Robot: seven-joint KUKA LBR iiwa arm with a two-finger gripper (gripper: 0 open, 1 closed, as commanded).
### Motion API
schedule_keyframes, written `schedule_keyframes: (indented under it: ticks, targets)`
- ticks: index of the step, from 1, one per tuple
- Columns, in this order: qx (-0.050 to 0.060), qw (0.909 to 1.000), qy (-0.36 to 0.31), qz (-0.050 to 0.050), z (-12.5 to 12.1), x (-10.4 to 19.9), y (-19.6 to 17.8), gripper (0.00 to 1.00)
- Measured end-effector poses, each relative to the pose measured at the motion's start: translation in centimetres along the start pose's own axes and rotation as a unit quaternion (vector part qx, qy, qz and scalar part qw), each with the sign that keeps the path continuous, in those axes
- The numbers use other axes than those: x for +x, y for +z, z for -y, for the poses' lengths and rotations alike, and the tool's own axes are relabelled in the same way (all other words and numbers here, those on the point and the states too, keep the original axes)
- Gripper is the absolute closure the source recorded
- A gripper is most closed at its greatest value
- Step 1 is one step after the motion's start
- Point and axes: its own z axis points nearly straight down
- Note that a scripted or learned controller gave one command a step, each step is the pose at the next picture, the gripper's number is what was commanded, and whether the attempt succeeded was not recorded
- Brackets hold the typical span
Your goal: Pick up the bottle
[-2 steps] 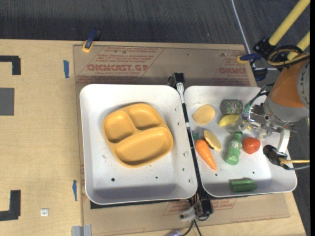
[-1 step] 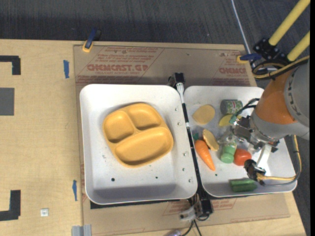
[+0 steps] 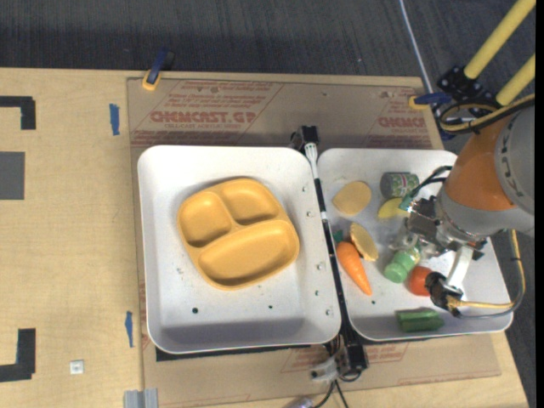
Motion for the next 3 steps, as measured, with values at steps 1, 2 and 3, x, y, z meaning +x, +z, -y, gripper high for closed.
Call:
schedule_keyframes:
  ticks: [1,2,3]
  targets:
    - [0.003,0.9956,-0.093,0.000,6.7,1.6,-8.8,1.00]
    - [0.002,0.9944,-0.106,0.000,3.7,-4.4,0.4,1.00]
    - [0.002,0.9987,-0.052,0.000,5.2,-1.2,-9.6,1.00]
